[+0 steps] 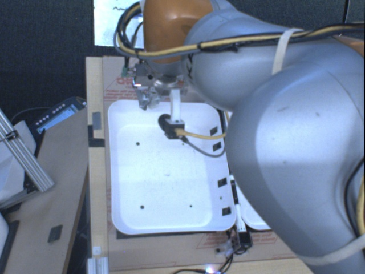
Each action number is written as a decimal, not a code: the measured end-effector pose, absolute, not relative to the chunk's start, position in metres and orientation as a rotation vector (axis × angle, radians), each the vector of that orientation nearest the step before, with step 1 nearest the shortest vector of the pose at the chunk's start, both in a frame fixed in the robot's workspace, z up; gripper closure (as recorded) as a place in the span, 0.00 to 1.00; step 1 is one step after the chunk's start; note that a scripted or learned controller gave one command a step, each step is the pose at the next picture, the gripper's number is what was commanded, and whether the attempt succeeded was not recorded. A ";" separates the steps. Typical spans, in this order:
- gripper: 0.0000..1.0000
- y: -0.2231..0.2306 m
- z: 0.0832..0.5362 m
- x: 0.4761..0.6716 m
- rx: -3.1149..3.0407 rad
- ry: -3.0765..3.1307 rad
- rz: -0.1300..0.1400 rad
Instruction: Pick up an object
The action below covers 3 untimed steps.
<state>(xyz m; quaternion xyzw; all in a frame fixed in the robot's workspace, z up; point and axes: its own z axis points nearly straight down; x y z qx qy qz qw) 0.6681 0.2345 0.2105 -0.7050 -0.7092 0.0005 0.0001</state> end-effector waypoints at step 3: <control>1.00 0.234 0.178 0.667 -2.218 -2.226 0.001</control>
